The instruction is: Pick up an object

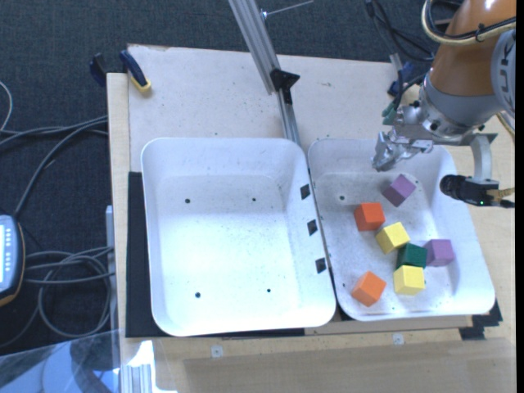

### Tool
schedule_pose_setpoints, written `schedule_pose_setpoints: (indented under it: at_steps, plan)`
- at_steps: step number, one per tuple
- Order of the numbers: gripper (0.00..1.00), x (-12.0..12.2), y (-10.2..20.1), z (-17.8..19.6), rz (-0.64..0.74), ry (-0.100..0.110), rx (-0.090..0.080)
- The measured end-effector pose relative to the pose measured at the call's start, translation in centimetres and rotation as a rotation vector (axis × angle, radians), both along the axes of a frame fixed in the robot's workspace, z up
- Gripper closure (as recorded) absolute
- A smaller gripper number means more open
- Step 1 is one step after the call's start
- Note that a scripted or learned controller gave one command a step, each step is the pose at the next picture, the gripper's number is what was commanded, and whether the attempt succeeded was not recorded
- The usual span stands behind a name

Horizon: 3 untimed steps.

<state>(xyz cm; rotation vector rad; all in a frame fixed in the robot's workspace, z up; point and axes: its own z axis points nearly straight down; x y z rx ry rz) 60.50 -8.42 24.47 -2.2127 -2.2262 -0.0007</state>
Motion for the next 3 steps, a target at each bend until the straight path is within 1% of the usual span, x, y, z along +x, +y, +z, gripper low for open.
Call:
schedule_pose_setpoints:
  at_steps: [1,2,3]
  plan:
    - [1.0,0.8,6.0,0.8,0.002,-0.004,0.0]
    - [1.0,0.6,11.1,1.1,0.0,-0.004,-0.002]
    - [1.0,1.0,15.4,0.4,-0.001,-0.002,-0.001]
